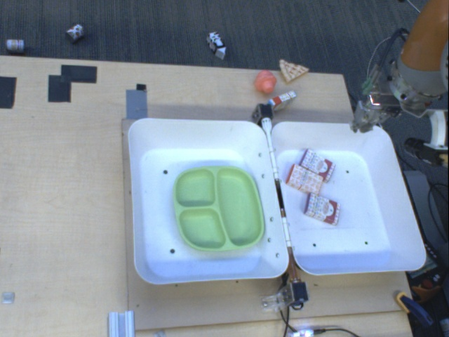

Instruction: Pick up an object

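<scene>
A: Any labels legible on the packets (313,183)?
B: No; three red-and-white packets lay in the right bin (393,188), print too small to read; green divided tray (219,208) in the left bin (151,188).
A: Gripper (364,118)?
B: Sat over the right bin's far corner, well apart from the packets; grip state couldn't be made out.

A robotics lab: a pale wooden tabletop (63,188) carries two shallow white plastic bins (154,153) clipped side by side, black tape patches (70,81) mark its surface, loose cables (309,321) trail at the front, and dark ribbed carpet (154,12) lies beyond.
</scene>
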You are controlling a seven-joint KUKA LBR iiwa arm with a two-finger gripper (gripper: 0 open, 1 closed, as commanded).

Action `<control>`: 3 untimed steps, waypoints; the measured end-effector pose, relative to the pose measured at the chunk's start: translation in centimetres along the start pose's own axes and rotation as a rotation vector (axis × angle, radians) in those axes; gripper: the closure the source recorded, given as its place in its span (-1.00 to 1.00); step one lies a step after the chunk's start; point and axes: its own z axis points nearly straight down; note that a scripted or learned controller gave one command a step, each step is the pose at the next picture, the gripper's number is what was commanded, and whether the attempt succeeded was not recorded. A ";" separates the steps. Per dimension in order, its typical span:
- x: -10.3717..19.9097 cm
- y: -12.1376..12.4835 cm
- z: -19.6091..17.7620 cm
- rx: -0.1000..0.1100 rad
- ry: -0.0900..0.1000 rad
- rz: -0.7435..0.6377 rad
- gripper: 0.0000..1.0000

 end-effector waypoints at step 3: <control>-4.9 -0.4 -7.6 -0.003 -0.001 0.002 1.00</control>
